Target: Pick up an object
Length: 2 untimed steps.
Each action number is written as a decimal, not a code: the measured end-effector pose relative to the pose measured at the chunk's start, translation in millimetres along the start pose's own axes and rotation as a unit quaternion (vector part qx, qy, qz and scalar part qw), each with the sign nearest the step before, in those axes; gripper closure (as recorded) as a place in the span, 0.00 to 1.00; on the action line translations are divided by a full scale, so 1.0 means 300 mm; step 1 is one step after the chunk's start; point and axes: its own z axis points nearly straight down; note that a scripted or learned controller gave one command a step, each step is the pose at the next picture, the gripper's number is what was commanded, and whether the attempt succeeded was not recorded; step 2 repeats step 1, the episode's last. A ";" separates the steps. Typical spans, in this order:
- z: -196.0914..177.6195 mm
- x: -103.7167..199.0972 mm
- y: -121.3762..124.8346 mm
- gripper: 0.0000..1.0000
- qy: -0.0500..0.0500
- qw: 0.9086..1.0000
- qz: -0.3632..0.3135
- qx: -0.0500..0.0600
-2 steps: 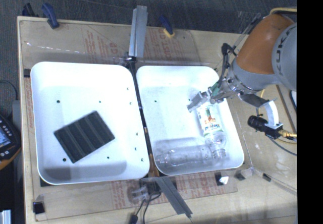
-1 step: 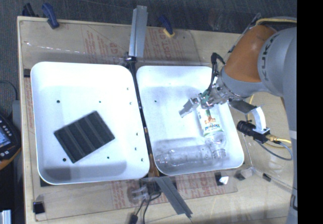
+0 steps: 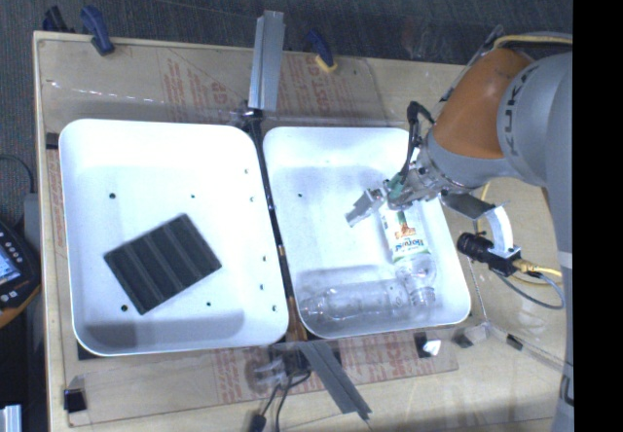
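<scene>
Jaws point(image 3: 375, 204) low inside right bin point(image 3: 321, 153), just above labelled bottle point(image 3: 409, 243); jaw state unclear. Bottle lying on bin floor beside clear bottle point(image 3: 365, 299). Nothing lifted; grasp and lift remain.

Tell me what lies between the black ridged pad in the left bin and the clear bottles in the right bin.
In the camera view, between the black ridged pad and the clear bottles lie bare white bin floor and the dark divider where the bins meet.
</scene>
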 end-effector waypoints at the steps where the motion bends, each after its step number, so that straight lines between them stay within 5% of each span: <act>1: -0.033 0.003 0.003 1.00 0.000 1.000 -0.002 0.000; 2: -0.033 0.003 0.003 1.00 0.000 1.000 -0.002 0.000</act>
